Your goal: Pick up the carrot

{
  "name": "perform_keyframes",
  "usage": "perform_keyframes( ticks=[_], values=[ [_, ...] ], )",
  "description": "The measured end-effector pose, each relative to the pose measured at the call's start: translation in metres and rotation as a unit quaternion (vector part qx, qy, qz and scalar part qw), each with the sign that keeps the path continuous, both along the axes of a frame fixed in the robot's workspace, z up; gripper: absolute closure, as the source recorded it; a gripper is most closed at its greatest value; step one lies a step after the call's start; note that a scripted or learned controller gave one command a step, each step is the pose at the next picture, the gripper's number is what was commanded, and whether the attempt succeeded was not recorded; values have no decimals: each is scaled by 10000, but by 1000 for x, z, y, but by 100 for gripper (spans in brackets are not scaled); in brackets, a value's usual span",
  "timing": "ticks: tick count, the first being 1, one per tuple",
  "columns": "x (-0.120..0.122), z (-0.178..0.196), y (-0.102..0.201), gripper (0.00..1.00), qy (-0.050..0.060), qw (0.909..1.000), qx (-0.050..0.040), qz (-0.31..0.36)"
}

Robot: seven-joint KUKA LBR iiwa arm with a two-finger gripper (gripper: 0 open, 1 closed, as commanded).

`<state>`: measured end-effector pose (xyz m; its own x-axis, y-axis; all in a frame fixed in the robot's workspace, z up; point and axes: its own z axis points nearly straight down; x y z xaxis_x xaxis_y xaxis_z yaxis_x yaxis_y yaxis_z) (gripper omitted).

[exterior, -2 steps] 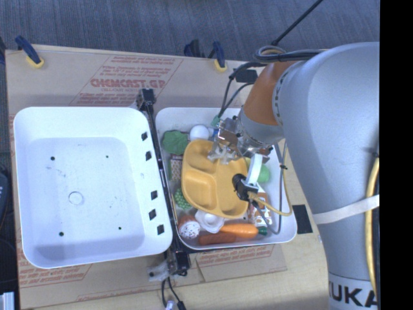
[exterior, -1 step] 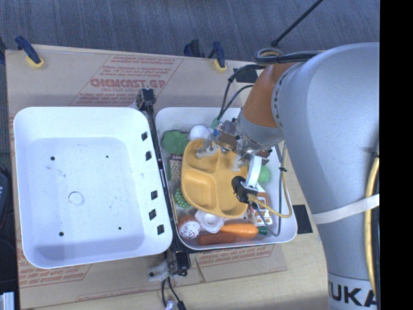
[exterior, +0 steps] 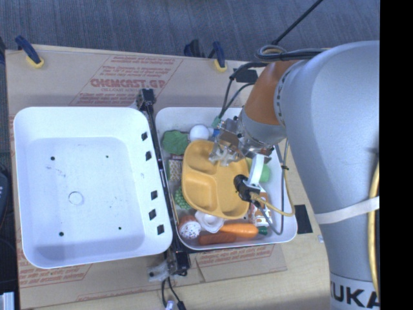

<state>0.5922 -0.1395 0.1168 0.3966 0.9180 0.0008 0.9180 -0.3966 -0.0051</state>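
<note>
- Cardboard (exterior: 122, 76) covers the bench, under two white bins; grey carpet lies behind.
- Carrot (exterior: 227, 234) is orange, long, lying flat at the near edge of the right bin (exterior: 287, 228), beside a yellow tray (exterior: 210, 183).
- Gripper (exterior: 226, 148) hangs over the tray; I cannot tell its state.

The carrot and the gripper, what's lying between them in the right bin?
In the camera view, the yellow divided tray lies between the gripper above and the carrot at the bin's near edge, with a white egg-like piece beside the carrot.
</note>
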Motion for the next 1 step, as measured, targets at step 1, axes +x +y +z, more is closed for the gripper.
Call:
perform_keyframes(
  ticks=[1],
  values=[
    [-69,150,-35,100,-3,9973,-11,-736]
  ],
)
